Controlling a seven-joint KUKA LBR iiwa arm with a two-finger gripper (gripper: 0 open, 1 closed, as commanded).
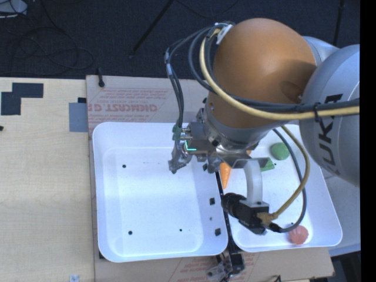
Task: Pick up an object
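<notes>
Reaching in from the right, the grey arm with its orange band [264, 69] hangs its two-finger gripper [178, 164] over the shallow white left bin [111, 157], near that bin's upper right part. Whether its fingers are apart or together cannot be told. To the gripper's right, in the shallow white right bin [329, 216], lie a small orange cone-shaped piece [224, 174], a green rounded object [280, 151] and, further down, a pink round object [298, 235].
</notes>
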